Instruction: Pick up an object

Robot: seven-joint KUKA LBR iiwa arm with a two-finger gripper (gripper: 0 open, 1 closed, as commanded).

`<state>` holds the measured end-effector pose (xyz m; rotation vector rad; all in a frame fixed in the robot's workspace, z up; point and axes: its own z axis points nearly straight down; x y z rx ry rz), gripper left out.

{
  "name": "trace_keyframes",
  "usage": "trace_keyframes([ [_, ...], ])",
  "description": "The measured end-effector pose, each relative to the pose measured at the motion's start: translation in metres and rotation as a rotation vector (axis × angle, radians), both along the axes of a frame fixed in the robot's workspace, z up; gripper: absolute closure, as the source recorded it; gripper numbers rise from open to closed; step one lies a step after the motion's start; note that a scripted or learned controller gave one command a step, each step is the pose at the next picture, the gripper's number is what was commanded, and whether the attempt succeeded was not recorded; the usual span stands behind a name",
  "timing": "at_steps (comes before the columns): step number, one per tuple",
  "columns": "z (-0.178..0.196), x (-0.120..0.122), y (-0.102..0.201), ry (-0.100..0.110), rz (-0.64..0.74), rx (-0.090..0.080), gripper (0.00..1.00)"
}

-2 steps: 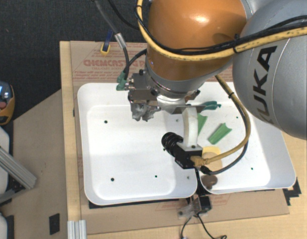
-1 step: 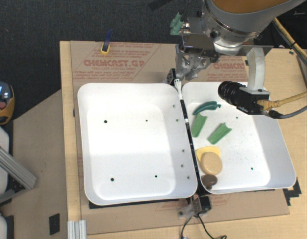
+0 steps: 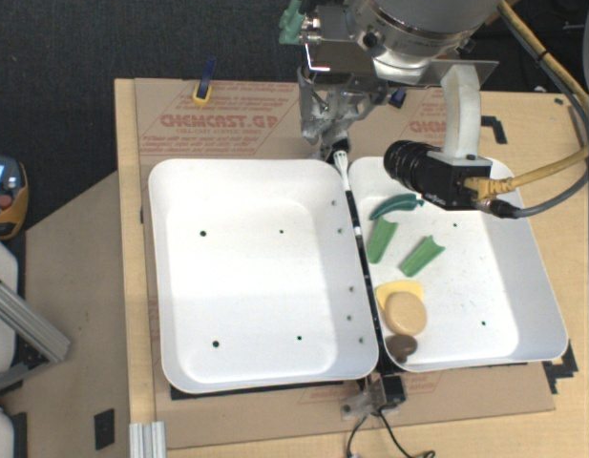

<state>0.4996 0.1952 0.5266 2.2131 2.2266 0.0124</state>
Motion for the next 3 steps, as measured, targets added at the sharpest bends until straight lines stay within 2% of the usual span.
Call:
trace_keyframes([
  [1, 0.007, 0.001, -0.002, 0.002, -0.004, -0.003, 1.0],
  [2, 0.008, -0.007, 0.031, 0.004, -0.001, -0.002, 1.0],
  [3, 0.009, -0.012, 0.029, 0.008, -0.005, -0.004, 1.0],
])
